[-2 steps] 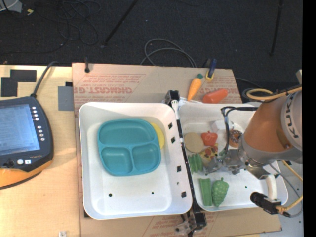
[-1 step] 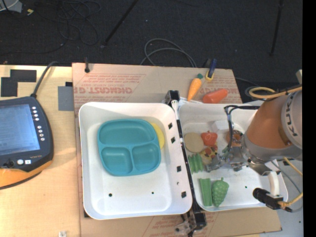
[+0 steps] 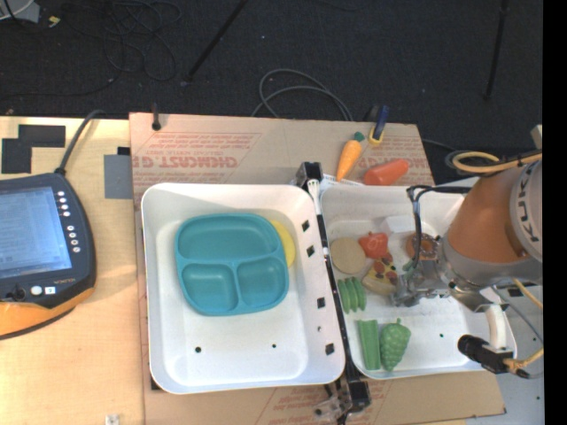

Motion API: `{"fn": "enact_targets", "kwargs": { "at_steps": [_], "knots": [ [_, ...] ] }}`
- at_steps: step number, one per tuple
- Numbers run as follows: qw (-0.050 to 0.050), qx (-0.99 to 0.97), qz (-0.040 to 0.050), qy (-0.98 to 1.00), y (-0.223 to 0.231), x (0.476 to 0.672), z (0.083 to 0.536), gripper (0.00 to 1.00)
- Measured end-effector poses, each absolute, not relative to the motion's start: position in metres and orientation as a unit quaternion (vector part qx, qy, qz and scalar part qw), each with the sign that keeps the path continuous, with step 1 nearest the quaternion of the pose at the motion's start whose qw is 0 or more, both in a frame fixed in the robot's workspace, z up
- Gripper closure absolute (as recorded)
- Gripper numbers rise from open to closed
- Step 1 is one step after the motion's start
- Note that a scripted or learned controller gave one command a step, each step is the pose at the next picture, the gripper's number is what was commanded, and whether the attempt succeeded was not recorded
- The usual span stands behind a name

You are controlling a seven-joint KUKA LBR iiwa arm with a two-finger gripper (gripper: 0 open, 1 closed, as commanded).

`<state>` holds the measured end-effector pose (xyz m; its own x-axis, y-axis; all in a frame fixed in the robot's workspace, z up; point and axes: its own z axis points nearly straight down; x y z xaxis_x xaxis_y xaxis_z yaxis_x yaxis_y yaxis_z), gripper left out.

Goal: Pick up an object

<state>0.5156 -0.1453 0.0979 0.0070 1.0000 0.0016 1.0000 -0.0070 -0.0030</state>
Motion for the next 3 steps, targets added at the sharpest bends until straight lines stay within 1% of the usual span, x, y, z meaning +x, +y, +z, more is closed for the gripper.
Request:
{"fn": "enact_targets", "kwargs": {
  "at_steps": [1, 2, 3],
  "knots": [
    [0.002, -0.71, 0.0005, -0.704, -0.145, 0.516, 0.097, 0.0],
    [-0.001, -0.705, 0.0, -0.709, -0.179, 0.566, 0.087, 0.0],
    [0.001, -0.707, 0.0001, -0.708, -0.179, 0.563, 0.098, 1.0]
  ]
}}
